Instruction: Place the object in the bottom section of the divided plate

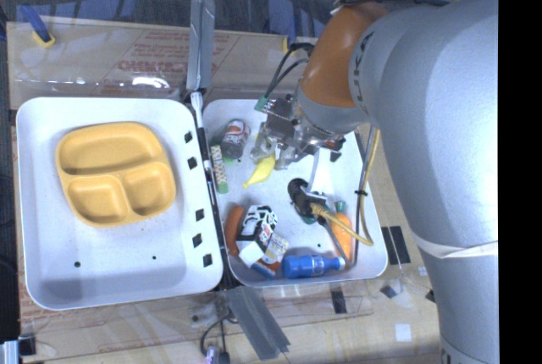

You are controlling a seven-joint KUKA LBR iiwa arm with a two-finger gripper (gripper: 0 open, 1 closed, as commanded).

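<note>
While the gripper [282, 152] hangs over the right bin [345, 176], the yellow plate [114, 170] sits left.
Banana [259, 173] just beside it; whether it grips cannot be told.

1. Two bins sat side by side; the left bin [51, 269] held a divided plate [114, 172] in its far half, large section rearward, two small sections toward the front.
2. The right bin [239, 112] held the clutter.
3. Can [234, 136] lay in the far left corner; a slim pack [219, 168] lay along the left wall just in front of it.
4. Banana [260, 172] lay right of the pack, with the gripper [275, 152] above its far end.
5. Sausage [233, 227] and carton [258, 227] lay side by side at front left.
6. Bottle [312, 266] lay along the front wall, carrot [341, 231] just behind it.
</note>
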